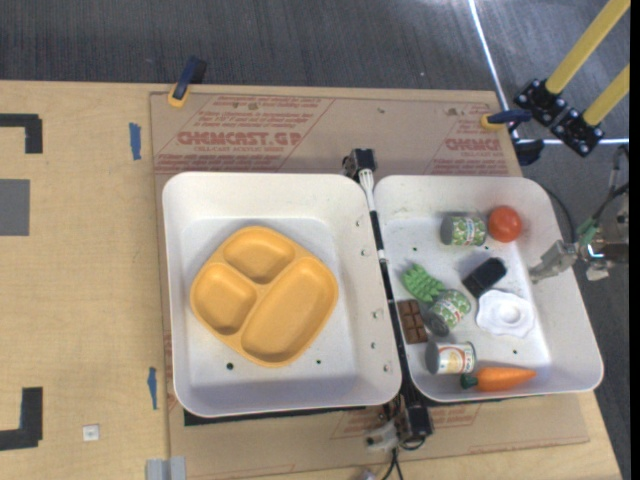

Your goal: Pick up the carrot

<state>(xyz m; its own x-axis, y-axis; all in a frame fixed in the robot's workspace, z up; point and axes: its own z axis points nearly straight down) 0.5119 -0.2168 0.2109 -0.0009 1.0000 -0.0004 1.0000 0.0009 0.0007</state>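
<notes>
Carrot (503,376) lies flat at near edge of right bin (575,320), thick end touching tin can (451,357); likely toy plastic: light, stiff, smooth, apt to slip; best taken across thick middle, clear of can; jaws' state: cannot tell.

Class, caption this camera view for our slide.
Carrot lies at the right bin's near edge; gripper waits at its right rim.

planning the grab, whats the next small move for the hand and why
Probably bring the hand from the right bin's right rim toward the near edge, above the carrot, which lies untouched beside a can.
</notes>
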